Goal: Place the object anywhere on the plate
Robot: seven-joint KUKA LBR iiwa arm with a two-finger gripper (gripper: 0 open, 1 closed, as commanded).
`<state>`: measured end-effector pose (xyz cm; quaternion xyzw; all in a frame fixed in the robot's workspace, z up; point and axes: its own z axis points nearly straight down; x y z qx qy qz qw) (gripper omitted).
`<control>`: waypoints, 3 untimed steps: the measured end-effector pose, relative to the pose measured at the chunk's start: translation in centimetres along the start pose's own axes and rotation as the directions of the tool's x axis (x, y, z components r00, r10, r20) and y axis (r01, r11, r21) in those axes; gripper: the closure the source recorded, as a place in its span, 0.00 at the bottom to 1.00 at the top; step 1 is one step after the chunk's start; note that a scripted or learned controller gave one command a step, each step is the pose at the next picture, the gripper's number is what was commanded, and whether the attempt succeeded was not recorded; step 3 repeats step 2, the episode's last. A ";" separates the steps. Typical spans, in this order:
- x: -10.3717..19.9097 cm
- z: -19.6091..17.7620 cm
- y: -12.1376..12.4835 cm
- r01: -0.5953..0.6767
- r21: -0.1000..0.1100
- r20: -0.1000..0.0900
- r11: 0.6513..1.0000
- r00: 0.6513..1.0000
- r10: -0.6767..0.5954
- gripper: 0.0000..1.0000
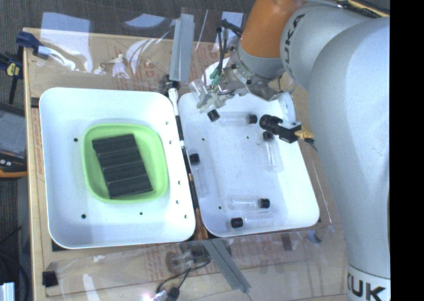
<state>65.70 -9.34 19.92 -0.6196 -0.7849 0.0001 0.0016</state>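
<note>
Bench: a wooden bench [86,273] carries two shallow white bins side by side, with a grey metal bar [180,48] lying at the 12 o'clock side between them.
Left bin: the shallow white left-hand bin [59,213] holds the plate at its middle.
Plate: a lime-green square plastic plate [156,160] with rounded corners, lying flat.
Object on the plate: a dark grey ribbed rectangular block [122,165] rests on the plate's middle, its long side running from 11 o'clock to 5 o'clock.
Right bin: the shallow white right-hand bin [291,207] holds several clear tubes with black caps.
Tubes: one clear tube [238,119] lies toward 12 o'clock, one clear tube [248,203] toward 6 o'clock, and another clear tube [250,222] just beyond it at the 6 o'clock rim.
Arm: the grey arm [344,94] with its orange band [268,24] reaches in from 3 o'clock.
Claw: the claw [207,97] hangs over the 11 o'clock corner of the right bin; I cannot tell how far it is open, nor whether it has anything in its grasp.
Black cap: a small black cap [213,115] sits just at 6 o'clock of the claw.
</note>
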 end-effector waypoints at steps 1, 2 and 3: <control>9.9 0.9 -4.6 -0.196 0.004 0.001 0.981 0.981 0.196 1.00; 9.9 0.9 -4.6 -0.197 0.004 0.001 0.980 0.980 0.197 0.00; 9.9 0.9 -4.6 -0.197 0.004 0.001 0.980 0.980 0.197 0.00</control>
